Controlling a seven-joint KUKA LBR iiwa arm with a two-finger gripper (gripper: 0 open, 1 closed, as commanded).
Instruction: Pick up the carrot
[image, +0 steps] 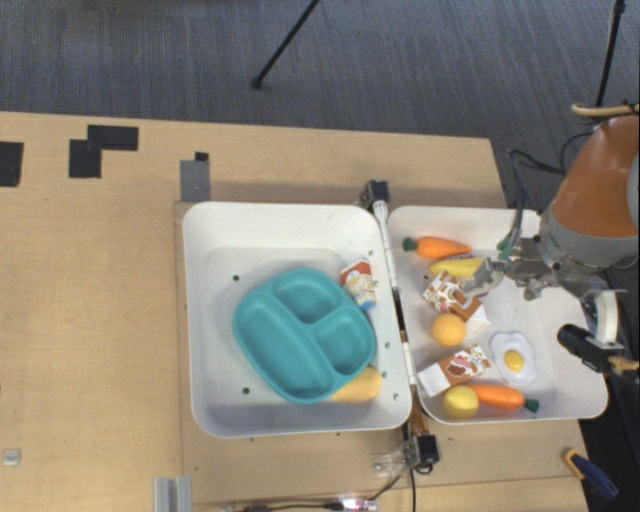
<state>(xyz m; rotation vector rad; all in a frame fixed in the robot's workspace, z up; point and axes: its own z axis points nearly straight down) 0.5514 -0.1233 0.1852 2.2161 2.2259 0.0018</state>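
Reaching in from the right of the frame, the claw sits low over the right bin, its dark tips just beside a yellow banana-like piece and a small printed carton; whether it is open or closed cannot be told, and nothing can be made out in its grip. Behind it the grey wrist and the orange band fill the upper right of the frame.

Up and to the left of the claw, near the bin's top edge, lies a carrot, orange with a green end pointing left. Below the claw rest an orange ball and a fried egg. Further down sit another printed carton, a lemon and a second carrot along the bottom wall, its green end pointing right.

Across the divider, the left bin holds a teal divided plate. A small carton touches the plate's upper right rim, and a yellow-orange piece peeks from under its lower right edge. Both bins stand on the pale wooden tabletop.
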